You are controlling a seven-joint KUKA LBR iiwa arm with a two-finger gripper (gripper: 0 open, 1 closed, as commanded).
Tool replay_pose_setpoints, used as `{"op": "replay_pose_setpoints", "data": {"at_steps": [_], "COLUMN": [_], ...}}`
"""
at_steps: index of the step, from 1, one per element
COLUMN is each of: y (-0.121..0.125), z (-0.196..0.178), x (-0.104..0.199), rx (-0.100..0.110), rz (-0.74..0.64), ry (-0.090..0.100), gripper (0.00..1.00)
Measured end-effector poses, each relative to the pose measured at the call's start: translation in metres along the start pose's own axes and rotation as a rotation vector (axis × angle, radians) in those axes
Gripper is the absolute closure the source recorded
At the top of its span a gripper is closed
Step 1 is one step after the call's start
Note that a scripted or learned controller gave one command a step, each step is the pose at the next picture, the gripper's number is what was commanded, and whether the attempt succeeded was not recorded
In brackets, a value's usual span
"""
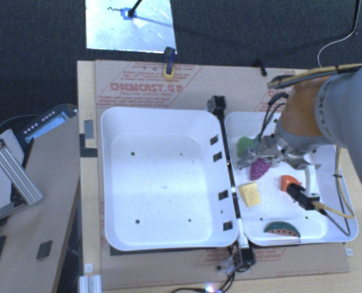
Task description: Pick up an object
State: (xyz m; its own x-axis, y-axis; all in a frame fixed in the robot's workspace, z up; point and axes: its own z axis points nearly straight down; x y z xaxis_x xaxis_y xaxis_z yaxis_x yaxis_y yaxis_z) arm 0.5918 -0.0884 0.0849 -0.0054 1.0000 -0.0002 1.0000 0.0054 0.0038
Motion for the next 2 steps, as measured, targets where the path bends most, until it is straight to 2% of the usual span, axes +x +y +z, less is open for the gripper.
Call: {"op": "replay_pose_setpoints", "data": {"at_steps": [1, 2], "y": [0.000, 0.053], "z": [-0.011, -0.106], "x": [-0.001, 0.065], "rx": [0.000, -0.011], "rz": [0.001, -0.007], "ry": [0.000, 0.002], "gripper": [1.00, 1.00]}}
